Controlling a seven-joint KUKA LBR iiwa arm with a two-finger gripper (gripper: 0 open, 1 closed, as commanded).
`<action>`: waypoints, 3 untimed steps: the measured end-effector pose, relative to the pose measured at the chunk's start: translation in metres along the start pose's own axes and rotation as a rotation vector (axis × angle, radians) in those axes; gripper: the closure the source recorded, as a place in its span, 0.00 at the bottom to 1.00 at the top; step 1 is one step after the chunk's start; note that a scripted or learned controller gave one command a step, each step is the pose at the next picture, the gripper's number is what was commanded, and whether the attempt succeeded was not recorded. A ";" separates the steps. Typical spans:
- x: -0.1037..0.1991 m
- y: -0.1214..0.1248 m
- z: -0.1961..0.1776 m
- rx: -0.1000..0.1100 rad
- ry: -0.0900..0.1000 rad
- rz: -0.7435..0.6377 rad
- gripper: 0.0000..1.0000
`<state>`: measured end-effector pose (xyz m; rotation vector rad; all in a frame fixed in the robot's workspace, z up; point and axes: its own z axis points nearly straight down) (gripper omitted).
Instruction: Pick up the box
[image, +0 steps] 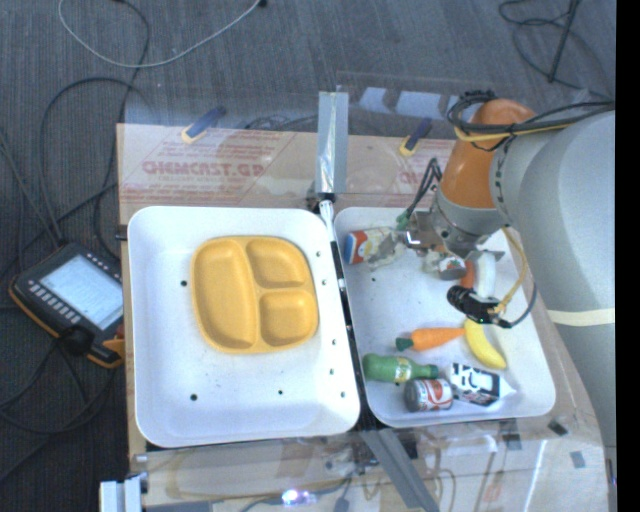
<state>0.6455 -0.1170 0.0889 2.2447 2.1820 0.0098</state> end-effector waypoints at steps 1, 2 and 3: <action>0.002 0.017 0.000 0.045 -0.003 0.123 0.00; 0.048 -0.001 -0.093 0.016 0.000 0.199 0.00; 0.021 0.005 -0.025 0.018 -0.001 0.134 0.00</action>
